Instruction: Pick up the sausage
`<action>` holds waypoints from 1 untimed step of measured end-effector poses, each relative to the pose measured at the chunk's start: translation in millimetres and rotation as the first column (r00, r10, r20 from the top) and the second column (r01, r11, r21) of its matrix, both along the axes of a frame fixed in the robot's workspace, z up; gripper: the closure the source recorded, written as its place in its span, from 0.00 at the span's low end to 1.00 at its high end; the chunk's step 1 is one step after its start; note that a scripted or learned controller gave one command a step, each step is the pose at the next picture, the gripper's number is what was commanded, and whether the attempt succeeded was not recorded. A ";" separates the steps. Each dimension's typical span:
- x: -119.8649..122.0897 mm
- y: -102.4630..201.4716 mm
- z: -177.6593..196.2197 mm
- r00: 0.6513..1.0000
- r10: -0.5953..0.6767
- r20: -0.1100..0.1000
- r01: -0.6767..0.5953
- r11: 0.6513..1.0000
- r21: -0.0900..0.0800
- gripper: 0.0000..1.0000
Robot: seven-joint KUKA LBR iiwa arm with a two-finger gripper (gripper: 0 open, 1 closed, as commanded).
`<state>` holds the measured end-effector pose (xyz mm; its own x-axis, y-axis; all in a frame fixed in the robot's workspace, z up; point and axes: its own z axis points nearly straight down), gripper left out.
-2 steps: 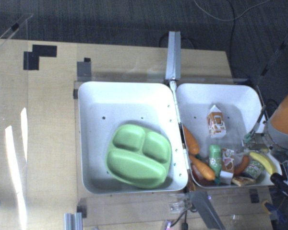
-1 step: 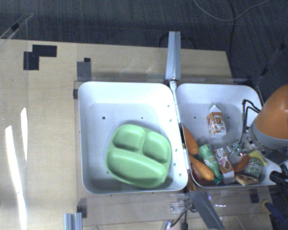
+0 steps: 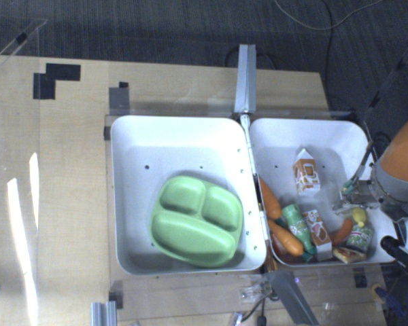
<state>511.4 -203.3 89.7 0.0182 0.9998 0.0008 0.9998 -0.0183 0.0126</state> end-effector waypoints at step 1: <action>4.6 16.0 2.3 1.000 0.019 -0.002 -0.019 1.000 0.024 0.00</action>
<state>516.0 -187.2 91.9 -0.0009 0.9997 0.0250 0.9999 0.0006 0.0101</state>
